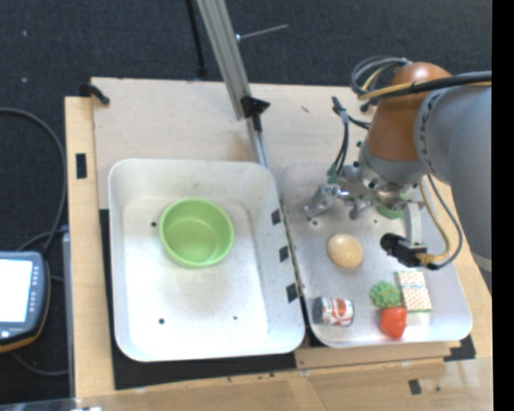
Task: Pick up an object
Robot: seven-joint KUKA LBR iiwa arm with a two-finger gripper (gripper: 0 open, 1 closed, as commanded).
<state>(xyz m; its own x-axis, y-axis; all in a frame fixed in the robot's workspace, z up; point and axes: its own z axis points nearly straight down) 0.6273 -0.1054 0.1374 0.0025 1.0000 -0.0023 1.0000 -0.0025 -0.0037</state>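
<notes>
The gripper [353,197] hangs over the far part of the right bin [450,328], below the orange band [404,114] of the grey arm [463,157] that comes in from the right; whether it is released or clenched cannot be told, and nothing is seen grasped in it. Just nearer than the gripper a pale egg-shaped object [345,251] lies on the bin floor; along the near edge lie a small can [334,311] on its side, a green broccoli piece [384,294], a red strawberry-like piece [393,322] and a small box [414,290], the last three close together. In the left bin [133,315] a green bowl [197,232] stands upright.
</notes>
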